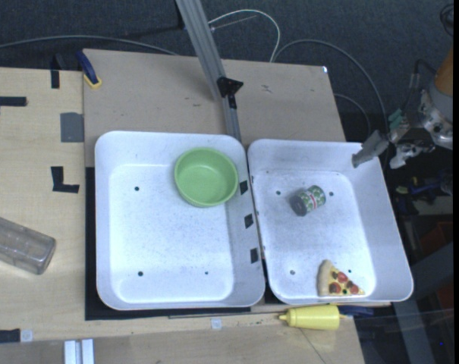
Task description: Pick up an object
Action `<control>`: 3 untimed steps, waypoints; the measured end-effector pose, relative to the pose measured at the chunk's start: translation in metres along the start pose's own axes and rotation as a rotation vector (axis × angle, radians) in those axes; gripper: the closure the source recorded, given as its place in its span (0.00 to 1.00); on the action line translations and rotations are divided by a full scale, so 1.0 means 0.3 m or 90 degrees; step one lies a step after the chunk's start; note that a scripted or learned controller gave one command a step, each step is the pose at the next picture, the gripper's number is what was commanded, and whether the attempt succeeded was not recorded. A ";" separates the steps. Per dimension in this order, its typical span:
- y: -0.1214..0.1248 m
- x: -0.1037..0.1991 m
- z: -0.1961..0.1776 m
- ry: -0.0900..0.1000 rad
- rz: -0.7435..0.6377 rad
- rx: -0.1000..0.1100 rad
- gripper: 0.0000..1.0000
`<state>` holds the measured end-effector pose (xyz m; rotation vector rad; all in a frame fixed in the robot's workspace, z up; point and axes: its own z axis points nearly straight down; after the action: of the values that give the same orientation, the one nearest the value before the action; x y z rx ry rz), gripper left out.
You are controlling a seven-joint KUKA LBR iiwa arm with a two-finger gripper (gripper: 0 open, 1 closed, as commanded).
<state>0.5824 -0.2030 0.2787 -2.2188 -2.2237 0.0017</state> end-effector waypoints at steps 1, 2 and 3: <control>0.000 0.000 0.000 0.000 0.000 0.000 0.00; 0.028 -0.010 0.187 0.000 0.000 0.004 0.00; -0.009 -0.015 0.374 0.001 0.001 0.004 0.00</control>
<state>0.5796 -0.2076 0.1664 -2.2163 -2.2182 0.0075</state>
